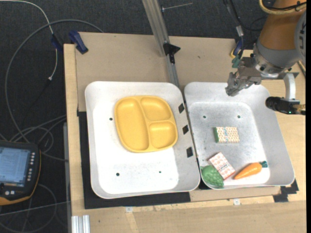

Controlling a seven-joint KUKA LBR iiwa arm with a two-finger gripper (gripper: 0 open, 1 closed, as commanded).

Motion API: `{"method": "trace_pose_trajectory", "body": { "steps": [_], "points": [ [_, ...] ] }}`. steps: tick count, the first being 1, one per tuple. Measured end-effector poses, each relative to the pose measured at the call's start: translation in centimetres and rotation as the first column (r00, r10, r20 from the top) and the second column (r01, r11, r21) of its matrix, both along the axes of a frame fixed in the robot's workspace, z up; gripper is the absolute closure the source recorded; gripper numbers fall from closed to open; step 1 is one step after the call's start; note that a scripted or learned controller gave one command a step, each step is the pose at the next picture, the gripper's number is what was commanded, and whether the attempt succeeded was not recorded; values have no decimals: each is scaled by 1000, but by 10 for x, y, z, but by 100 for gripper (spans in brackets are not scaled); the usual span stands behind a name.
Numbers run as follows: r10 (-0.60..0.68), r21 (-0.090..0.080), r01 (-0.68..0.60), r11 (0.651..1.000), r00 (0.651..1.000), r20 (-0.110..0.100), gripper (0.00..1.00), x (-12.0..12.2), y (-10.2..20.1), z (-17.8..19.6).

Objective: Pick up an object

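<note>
In the right bin (pixel 272 130) lie a small checkered sponge-like block (pixel 226 134), a red and white packet (pixel 221 164), a green leafy toy (pixel 212 176) and an orange carrot (pixel 249 170). My gripper (pixel 235 87) hangs over the bin's far edge, well above and behind these objects. Nothing shows between its fingers. The objects cluster at the bin's middle and near edge.
The left bin (pixel 102 178) holds a yellow divided plate (pixel 146 123). A metal pole (pixel 158 23) rises behind the bins. Cables and a tablet (pixel 17 166) lie off the bench at left. Clamps sit at the bench's far corners.
</note>
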State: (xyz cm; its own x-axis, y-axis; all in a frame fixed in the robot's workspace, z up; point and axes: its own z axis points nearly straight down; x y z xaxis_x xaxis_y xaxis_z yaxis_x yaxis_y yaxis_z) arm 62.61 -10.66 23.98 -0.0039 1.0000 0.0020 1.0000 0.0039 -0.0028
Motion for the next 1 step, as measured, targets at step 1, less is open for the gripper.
{"method": "trace_pose_trajectory", "body": {
  "steps": [1],
  "points": [
    [3, 2, -3, 1000, 1000, 0, 100, -15, 59, 1]
  ]
}}
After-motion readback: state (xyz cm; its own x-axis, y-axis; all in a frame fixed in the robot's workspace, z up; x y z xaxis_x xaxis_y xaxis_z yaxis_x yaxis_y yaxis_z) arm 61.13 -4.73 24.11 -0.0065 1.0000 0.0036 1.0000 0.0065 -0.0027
